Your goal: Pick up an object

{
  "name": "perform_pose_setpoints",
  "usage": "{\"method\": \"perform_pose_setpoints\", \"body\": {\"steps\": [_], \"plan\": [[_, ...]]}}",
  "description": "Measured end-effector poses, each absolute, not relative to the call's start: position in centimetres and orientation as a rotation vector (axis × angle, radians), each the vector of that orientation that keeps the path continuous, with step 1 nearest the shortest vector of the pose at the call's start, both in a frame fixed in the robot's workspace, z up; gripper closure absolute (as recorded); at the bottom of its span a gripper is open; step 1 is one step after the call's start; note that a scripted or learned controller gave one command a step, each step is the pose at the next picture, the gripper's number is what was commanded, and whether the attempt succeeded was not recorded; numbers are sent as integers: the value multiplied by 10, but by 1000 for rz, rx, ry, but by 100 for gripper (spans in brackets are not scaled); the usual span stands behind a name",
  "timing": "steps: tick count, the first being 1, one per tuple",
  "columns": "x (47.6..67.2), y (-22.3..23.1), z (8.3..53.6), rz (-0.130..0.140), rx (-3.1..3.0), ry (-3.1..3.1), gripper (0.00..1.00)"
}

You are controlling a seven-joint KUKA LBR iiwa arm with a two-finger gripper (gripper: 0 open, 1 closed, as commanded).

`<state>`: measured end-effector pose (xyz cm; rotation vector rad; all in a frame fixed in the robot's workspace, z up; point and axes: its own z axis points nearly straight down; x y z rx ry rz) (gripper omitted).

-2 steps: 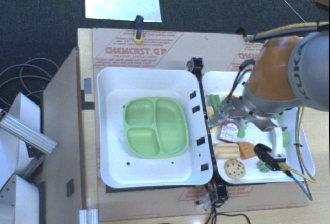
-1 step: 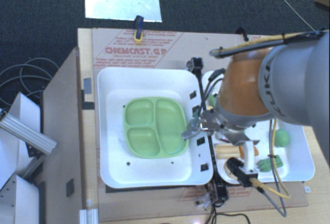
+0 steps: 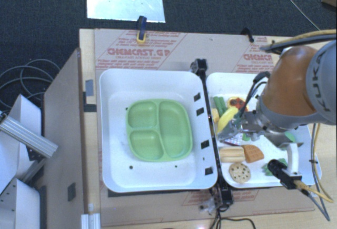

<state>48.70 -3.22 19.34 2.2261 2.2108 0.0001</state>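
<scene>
The right bin holds several toy foods. A yellow banana lies near its left wall, with a green vegetable and a red piece just behind it. Toward the front lie a tan bread roll, an orange-brown wedge and a round speckled cookie. My gripper hangs low over the middle of this bin, just right of the banana and above the roll. The arm's orange band and grey wrist hide the bin's right half.
The left bin carries a light green divided plate. A black divider with clips runs between the two bins. A small green piece lies near the right bin's front edge.
</scene>
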Motion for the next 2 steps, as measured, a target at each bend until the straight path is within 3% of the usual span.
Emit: {"method": "perform_pose_setpoints", "body": {"steps": [1, 2], "plan": [[486, 44, 184, 3, 2211, 2236, 0], [546, -39, 185, 2, 2222, 2210, 0]]}}
